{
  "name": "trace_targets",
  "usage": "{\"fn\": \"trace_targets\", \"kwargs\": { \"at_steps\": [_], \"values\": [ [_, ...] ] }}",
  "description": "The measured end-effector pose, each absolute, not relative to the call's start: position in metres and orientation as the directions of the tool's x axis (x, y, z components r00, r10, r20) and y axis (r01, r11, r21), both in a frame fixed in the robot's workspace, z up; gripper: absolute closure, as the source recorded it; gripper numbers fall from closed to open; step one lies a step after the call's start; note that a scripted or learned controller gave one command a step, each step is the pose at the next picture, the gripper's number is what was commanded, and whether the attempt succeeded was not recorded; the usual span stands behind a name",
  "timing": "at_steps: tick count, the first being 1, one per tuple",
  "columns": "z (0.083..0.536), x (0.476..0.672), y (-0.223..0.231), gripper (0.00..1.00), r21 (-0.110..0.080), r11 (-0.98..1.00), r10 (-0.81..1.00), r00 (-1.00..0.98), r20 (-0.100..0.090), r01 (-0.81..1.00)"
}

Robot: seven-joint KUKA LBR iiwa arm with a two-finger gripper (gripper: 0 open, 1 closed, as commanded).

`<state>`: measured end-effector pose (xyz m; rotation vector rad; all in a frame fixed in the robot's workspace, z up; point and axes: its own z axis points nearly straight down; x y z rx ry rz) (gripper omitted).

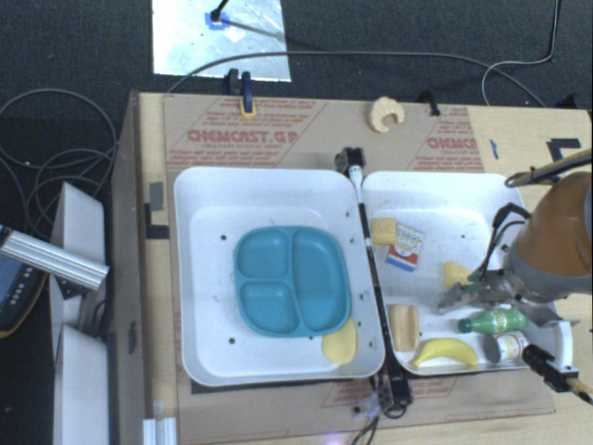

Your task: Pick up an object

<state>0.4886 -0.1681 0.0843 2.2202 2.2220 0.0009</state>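
Note:
My gripper point(462, 296) hangs low over the right bin point(435, 193), reaching in from the right on the grey and orange arm point(556, 248). Its tip is just above a green bottle point(491, 322) and just below a small yellow piece point(454, 273). A banana point(445, 352) lies along the bin's near wall. A small white jar point(510, 347) lies to the right of it. A tan slice point(403, 326) rests at the near left. Farther back are a yellow block point(383, 230) and a red, white and blue carton point(405, 246). I see nothing lifted.
The left bin point(213, 202) holds a blue divided plate point(292, 279) and a yellow chip-shaped piece point(340, 343) at its near right corner. A tan croissant-like toy point(386, 113) lies on the bench behind the bins. Cables run across the floor at the back.

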Motion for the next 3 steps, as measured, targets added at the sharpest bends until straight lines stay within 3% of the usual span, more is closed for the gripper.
{"fn": "trace_targets", "kwargs": {
  "at_steps": [1, 2, 3],
  "values": [
    [0.085, 0.559, -0.136, 0.00, 0.004, 0.004, 1.000, -0.004, 0.000, 1.000],
    [0.085, 0.629, -0.137, 0.00, 0.005, 0.004, 1.000, -0.004, -0.001, 1.000],
    [0.104, 0.586, -0.149, 0.00, 0.002, 0.001, 1.000, -0.001, -0.002, 1.000]
  ]
}}
